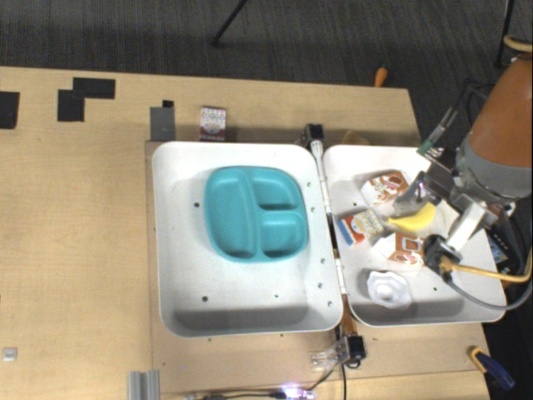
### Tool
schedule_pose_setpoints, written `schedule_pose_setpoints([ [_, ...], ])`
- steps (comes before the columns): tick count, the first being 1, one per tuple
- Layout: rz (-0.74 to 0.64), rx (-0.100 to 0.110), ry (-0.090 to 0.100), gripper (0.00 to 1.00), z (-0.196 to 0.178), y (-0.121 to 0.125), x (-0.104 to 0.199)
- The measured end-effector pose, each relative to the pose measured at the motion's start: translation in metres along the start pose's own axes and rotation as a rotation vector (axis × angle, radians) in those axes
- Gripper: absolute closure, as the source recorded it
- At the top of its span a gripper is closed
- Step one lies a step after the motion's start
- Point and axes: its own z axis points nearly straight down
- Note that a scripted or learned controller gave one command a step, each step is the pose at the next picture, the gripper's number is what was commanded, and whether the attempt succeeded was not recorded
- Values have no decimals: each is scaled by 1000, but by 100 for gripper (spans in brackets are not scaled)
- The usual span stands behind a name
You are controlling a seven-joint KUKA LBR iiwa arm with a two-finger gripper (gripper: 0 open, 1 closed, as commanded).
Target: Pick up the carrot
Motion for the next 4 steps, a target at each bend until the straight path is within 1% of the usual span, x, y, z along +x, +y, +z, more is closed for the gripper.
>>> schedule_pose_setpoints([
  [1, 224, 5, -2, 0, 43, -23, 27],
  [2, 163, 7, -3, 0, 64, -24, 26],
  [3, -135, 7, -3, 0, 116, -16, 16],
  [4, -139, 5, 0, 100, 105, -15, 18],
])
